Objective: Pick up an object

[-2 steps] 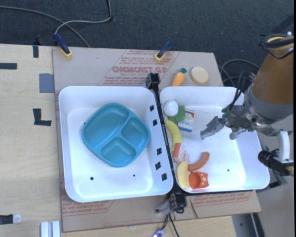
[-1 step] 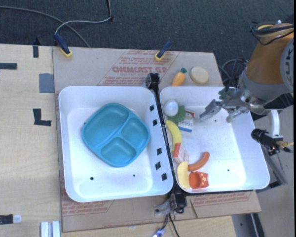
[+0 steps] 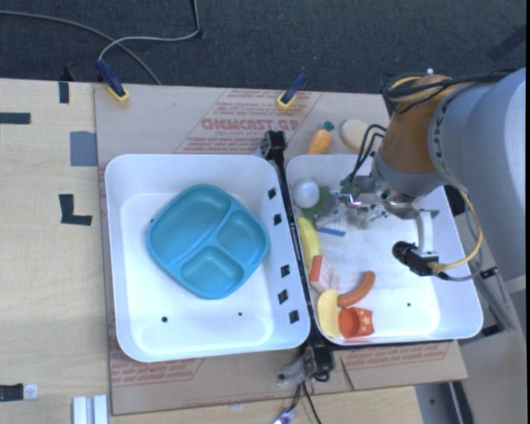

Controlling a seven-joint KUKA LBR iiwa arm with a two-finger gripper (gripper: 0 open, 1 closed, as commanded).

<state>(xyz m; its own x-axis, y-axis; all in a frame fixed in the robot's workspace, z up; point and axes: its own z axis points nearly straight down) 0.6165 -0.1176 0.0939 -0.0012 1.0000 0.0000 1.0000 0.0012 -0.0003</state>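
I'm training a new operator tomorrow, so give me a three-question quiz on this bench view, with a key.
1. True or false: the blue plate lies in the left bin.
2. Which item lies nearest the front rim of the right bin? A) white ball B) red piece C) banana
3. Fill in: the sausage lies in the ____ bin.

Key: 1 true. 2 B. 3 right.

Note for the trainee: the gripper sits over the right bin near the ball, and its state cannot be read from this view.
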